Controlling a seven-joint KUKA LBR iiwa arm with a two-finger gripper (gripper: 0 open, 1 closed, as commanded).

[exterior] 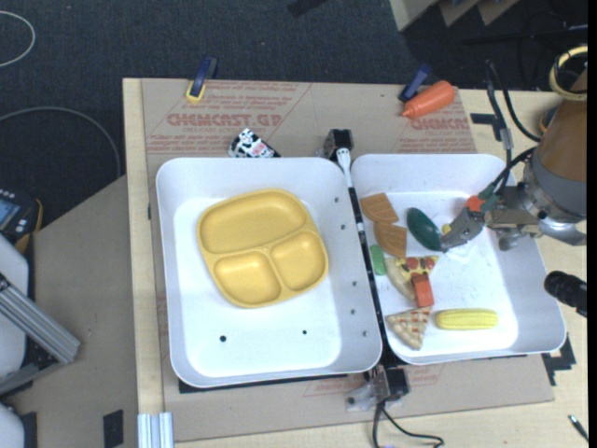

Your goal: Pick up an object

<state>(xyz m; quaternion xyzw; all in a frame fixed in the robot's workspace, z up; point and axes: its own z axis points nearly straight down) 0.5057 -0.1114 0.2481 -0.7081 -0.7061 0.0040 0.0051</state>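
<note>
In the right bin (522, 339) the toys crowd the nine o'clock side: bread slices (384, 222), dark green piece (423, 229), pizza slice (409, 326) and corn cob (465, 319) at six. The floor toward three and twelve o'clock lies bare, though the gripper (460, 231) and arm (560, 171) overhang it. In the left bin (173, 278) the yellow divided plate (261, 247) fills the centre; open floor runs from five to seven o'clock
</note>
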